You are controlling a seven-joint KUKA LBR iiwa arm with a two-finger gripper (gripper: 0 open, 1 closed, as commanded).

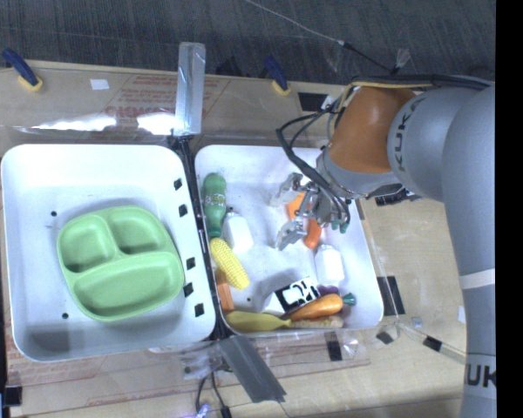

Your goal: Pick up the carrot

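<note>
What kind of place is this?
Probably a robotics lab: a robot arm reaches over two white bins of toy food, such as a corn cob, taped and clamped to a bench.

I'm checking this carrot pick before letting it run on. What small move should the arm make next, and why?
Probably a short, slow lift straight up. The hand sits low in the right bin with something orange, likely the carrot, at its fingers, though a firm hold isn't clear. A white bottle lies close beside it, so rising a little would test the grip without dragging anything sideways.
</note>
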